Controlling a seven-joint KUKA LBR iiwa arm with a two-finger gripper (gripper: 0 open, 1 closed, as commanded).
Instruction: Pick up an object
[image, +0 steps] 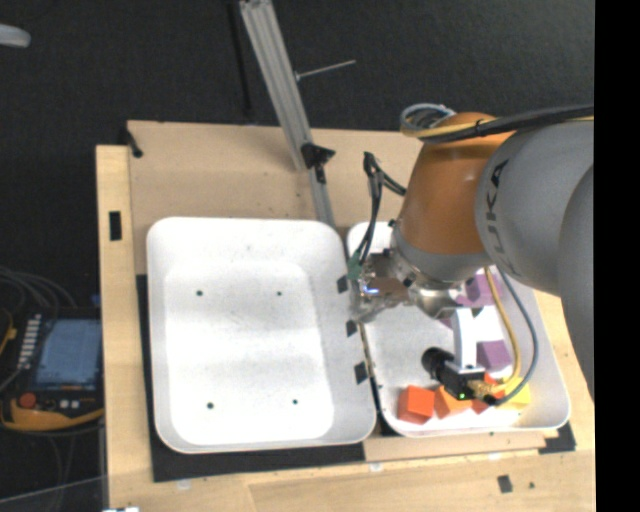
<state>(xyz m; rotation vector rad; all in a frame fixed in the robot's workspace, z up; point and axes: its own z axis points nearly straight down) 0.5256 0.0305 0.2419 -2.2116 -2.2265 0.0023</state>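
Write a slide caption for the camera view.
KUKA arm reaches over the right bin holding orange blocks and purple blocks.

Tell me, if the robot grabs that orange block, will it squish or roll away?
The orange block looks solid with flat faces and sharp corners, so it probably stays put rather than rolling. It seems stiff, likely not squishy. Packed beside other pieces in the right bin, it may nudge neighbours.
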